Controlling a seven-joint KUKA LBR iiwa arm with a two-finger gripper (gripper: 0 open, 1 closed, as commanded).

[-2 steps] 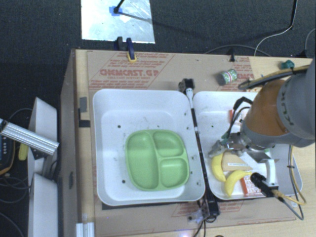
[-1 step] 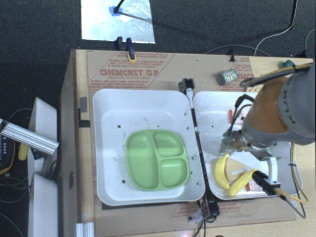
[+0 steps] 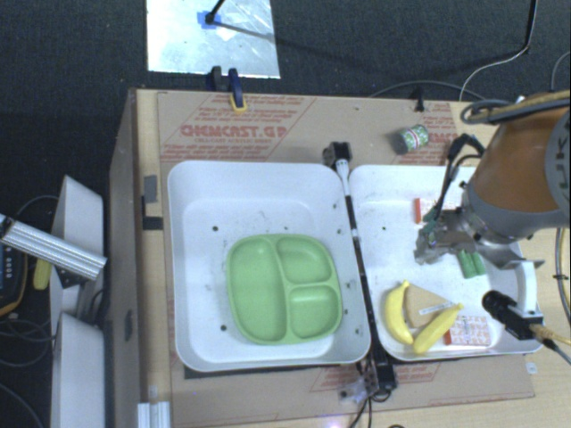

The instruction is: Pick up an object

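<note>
On the bench, the gripper [image 3: 434,246] hangs low in the right bin [image 3: 384,194], grip state unclear, with bananas [image 3: 416,321] just below it: light, smooth, best pinched mid-body.

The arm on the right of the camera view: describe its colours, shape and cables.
The KUKA arm is a thick rounded body, grey with a broad orange band above the wrist. Black cables loop beside its upper edge. At its tip sits a small grey metal two-finger gripper, with green parts showing around it.
</note>
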